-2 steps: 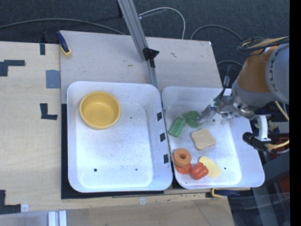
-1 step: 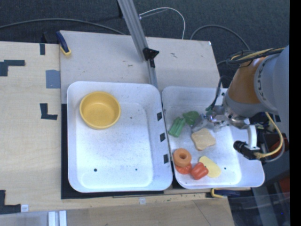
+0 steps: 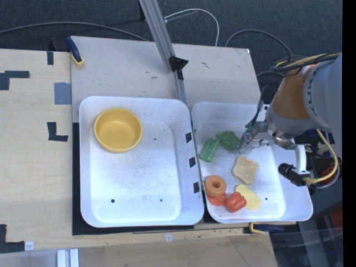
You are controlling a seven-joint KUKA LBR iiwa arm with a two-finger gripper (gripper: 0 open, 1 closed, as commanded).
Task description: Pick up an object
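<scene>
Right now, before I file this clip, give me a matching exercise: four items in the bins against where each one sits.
Items:
1. yellow bowl
2. orange ring
3. green pieces
4. tan slice

Places:
A. right bin, near front, beside the red pepper
B. left bin, far-left corner
C. right bin, just below the gripper
D. right bin, left of the gripper

Pairs: 1-B, 2-A, 3-D, 4-C

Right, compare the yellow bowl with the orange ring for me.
The yellow bowl sits in the left bin, near its far left corner; the orange ring lies in the right bin among other items. The yellow bowl is much larger and stands alone, while the orange ring touches a red piece. Both are round with a hollow centre.
</scene>
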